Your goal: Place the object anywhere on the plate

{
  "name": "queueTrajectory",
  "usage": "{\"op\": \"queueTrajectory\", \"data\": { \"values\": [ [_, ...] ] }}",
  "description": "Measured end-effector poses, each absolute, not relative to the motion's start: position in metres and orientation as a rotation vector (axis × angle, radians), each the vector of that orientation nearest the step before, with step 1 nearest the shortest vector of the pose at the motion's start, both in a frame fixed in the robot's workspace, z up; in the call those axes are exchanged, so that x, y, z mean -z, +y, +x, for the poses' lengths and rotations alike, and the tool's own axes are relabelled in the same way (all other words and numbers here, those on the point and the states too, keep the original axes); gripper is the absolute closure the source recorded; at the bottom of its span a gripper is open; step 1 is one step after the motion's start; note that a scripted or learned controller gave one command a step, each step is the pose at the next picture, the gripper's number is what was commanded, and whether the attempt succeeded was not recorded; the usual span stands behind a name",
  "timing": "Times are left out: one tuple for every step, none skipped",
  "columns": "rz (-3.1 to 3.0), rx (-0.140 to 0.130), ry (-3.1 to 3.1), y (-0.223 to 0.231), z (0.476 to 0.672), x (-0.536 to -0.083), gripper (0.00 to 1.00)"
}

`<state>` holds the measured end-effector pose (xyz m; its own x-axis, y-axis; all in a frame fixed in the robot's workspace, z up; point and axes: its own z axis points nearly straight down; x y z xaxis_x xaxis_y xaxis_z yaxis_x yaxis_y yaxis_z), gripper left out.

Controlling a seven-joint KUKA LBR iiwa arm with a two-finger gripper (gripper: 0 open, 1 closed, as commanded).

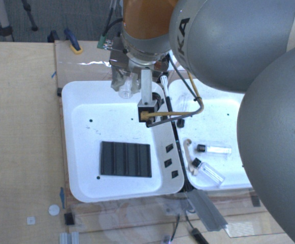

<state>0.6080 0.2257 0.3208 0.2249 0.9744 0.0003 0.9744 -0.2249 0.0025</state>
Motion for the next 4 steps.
{"op": "queueTrajectory", "data": {
  "values": [
    [2.4, 0.007, 2.031, 0.225, 0.635, -0.252, 1.0],
    [2.286, -0.004, 2.152, 0.225, 0.667, -0.285, 1.0],
    [2.031, 0.003, 2.399, 0.226, 0.666, -0.278, 1.0],
    [1.845, 0.002, 2.545, 0.215, 0.6, -0.333, 1.0]
  ]
}}
